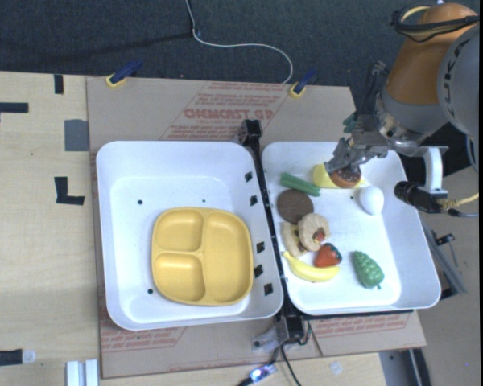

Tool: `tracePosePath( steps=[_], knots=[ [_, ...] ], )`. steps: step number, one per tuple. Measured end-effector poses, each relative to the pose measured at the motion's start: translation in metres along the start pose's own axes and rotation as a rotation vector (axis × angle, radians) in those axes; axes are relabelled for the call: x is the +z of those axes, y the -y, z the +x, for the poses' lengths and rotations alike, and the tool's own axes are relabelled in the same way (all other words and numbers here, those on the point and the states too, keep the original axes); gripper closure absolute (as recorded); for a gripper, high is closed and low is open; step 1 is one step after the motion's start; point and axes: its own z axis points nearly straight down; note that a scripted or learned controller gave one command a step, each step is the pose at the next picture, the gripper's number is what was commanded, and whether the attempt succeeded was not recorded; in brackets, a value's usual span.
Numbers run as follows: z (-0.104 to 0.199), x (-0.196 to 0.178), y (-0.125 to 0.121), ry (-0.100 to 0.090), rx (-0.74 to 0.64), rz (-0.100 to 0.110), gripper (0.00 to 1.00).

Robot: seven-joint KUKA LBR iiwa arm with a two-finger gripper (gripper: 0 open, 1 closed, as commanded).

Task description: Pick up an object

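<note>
The left bin (113, 215) holds a yellow divided plate (201, 256) near its middle, the right bin (406, 248) holds toy foods, and the gripper (344, 170) sits on a yellow piece (325, 177) by that bin's far edge, fingers' state impossible to tell, on a cardboard-covered surface (217, 111).

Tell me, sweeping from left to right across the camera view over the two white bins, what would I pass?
yellow divided plate → brown round cookie → strawberry → gripper → green bumpy fruit. The remaining toy foods in the right bin overlap too much to order.
</note>
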Motion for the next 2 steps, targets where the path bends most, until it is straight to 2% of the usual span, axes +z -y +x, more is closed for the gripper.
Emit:
tracePosePath(
  steps=[1,2],
  knots=[
    [0.039,0.01,-0.026,0.0,0.0,0.002,1.0],
    [0.047,0.024,-0.047,0.002,0.004,0.002,1.0]
  ],
)
